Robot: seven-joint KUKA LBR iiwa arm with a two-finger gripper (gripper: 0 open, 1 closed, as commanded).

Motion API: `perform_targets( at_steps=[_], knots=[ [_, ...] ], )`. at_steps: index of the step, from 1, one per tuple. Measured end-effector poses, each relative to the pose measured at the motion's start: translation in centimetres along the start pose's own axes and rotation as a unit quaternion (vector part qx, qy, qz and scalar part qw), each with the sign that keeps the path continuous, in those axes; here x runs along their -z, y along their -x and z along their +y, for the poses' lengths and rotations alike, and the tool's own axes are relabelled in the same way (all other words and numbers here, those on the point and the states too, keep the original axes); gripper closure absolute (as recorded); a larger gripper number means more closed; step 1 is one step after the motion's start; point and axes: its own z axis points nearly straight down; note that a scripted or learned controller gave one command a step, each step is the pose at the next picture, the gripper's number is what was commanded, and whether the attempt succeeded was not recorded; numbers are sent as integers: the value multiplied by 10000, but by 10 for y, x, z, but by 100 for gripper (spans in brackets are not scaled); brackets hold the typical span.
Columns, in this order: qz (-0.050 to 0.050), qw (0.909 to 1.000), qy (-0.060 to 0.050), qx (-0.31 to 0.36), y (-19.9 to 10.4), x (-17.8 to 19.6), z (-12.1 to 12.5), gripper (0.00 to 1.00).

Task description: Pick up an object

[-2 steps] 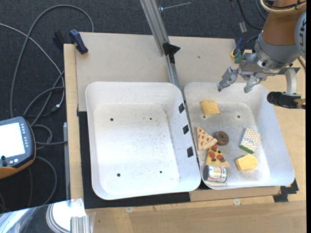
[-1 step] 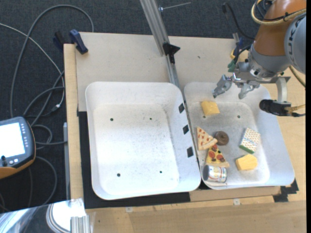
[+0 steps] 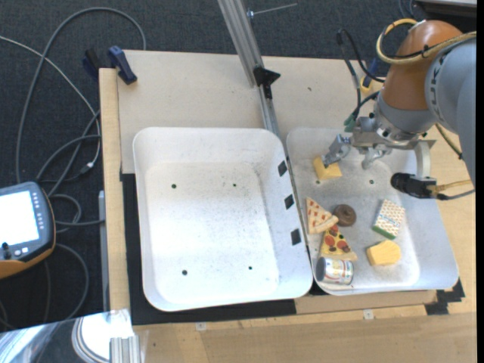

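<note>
1. Two white bins side by side; left bin (image 3: 208, 218) bare inside; right bin (image 3: 431, 240) carrying the toys.
2. Toward the right bin's near edge: two pizza slices (image 3: 321, 216) (image 3: 336, 243), brown disc (image 3: 345, 215), silver can (image 3: 335, 271) at the near-left corner, yellow block (image 3: 385, 253), patterned packet (image 3: 390, 218).
3. Near its far-left corner: yellow cheese wedge (image 3: 327, 171).
4. Gripper (image 3: 355, 152) spread open just above the wedge, one finger at its far edge; grasping nothing.

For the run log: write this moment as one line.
phase: reaching | gripper: above right bin, beside yellow block | grasp: none seen | left bin: untouched
</note>
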Motion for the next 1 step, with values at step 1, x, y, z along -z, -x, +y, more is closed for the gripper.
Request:
perform_targets(
  at_steps=[1],
  knots=[
    [-1,10000,52,9,-1,16,3,100]
  ],
)
